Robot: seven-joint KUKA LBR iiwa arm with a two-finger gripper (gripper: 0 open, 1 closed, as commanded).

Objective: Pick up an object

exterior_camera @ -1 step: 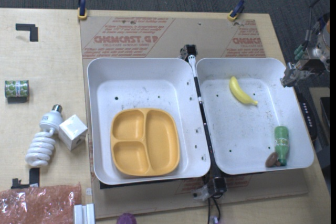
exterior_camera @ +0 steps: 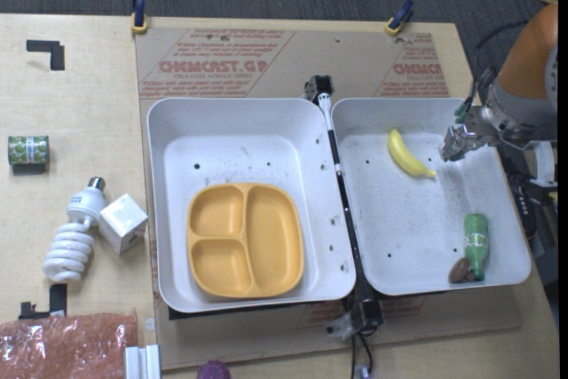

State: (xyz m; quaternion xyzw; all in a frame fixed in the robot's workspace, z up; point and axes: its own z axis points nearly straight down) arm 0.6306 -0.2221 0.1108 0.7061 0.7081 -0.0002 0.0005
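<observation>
The gripper (exterior_camera: pixel 454 144) hovers at three o'clock of the banana (exterior_camera: pixel 406 154), in the right bin (exterior_camera: pixel 399 271); its opening I cannot tell. Best centre it over the banana's middle, straddle its width, then descend. The bottle (exterior_camera: pixel 477 245) lies at five o'clock.

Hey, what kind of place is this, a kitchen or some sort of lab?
Most likely a robot test bench in a lab: two white bins clamped to a board, a robot gripper above a toy banana, and a loose light bulb.
</observation>
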